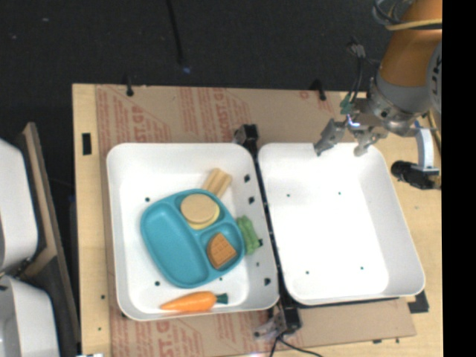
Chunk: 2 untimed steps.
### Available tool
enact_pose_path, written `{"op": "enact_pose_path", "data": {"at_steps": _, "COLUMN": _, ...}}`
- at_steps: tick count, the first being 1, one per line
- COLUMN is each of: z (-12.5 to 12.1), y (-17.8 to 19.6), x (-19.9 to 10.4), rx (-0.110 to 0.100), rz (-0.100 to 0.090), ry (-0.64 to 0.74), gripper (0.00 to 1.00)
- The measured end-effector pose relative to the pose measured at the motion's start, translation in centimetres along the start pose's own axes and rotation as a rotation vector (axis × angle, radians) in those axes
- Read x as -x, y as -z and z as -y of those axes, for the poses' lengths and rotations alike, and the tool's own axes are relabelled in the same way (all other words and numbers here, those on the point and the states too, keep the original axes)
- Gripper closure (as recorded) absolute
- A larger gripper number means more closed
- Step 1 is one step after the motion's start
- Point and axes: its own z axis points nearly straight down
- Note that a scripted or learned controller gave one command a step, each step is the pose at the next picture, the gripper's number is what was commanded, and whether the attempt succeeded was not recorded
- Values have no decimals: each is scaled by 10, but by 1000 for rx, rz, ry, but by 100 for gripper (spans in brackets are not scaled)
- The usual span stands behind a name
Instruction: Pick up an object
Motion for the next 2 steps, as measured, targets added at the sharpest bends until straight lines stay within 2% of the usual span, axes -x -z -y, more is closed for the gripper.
{"op": "enact_pose_path", "data": {"at_steps": 1, "z": -1, "y": 3, "x": 0, "rx": 6, "rz": 1, "ry": 1, "gripper": 0}}
{"op": "enact_pose_path", "data": {"at_steps": 2, "z": 0, "y": -59, "x": 3, "rx": 1, "rz": 0, "ry": 0, "gripper": 0}}
